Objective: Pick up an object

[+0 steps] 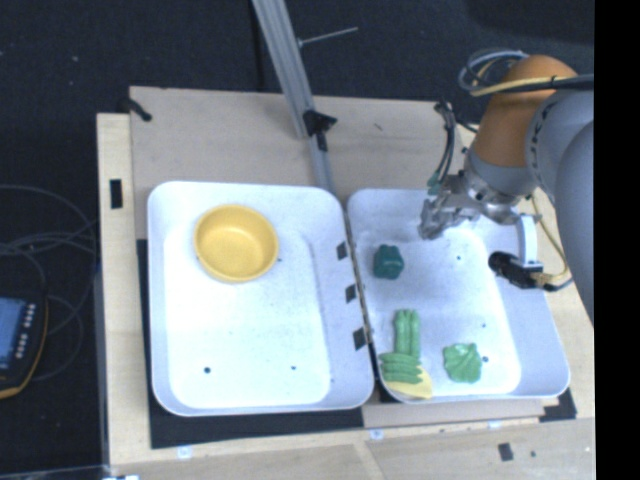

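L bin: shallow white plastic tray (240, 368), rounded corners. Holds a round yellow plastic bowl (236, 242), upright, in the far-L part; rest of floor bare w/ a few dark specks.

R bin: matching shallow white tray (510, 338), touching the L one along the middle edge. Contents:
- small dark-green chunky block (388, 262), far-L area.
- long green ridged piece w/ yellow end (405, 353), near-L corner, against the wall.
- flat light-green leaf-shaped piece (462, 361), just R of it, apart.

Arm: grey w/ orange band, enters from R. Two-finger gripper (436, 220) over the R bin's far edge, up-R of the dark-green block, not touching it. Nothing seen betw. fingers; open vs closed: can't tell.
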Available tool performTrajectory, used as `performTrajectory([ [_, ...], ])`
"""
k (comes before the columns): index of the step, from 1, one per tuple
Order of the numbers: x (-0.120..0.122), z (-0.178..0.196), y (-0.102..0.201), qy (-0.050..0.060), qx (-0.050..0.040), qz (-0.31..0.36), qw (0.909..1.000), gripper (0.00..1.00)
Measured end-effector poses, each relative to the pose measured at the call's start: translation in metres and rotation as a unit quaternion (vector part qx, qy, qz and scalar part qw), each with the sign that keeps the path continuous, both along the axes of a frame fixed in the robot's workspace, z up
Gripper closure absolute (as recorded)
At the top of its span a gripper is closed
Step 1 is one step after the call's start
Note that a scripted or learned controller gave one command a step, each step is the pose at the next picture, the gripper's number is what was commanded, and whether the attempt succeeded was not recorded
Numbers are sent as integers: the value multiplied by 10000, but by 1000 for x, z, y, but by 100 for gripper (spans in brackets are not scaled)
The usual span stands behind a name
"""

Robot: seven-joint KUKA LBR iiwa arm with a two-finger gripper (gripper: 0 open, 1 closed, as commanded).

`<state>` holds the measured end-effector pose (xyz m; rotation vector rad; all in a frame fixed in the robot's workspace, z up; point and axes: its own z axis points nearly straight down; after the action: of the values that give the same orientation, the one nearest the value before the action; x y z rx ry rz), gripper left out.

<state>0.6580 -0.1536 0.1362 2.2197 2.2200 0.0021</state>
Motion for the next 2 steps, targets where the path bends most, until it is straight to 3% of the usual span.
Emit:
performTrajectory([
  [2, 0, 96, -15, -12, -1, -2, 10000, 100],
])
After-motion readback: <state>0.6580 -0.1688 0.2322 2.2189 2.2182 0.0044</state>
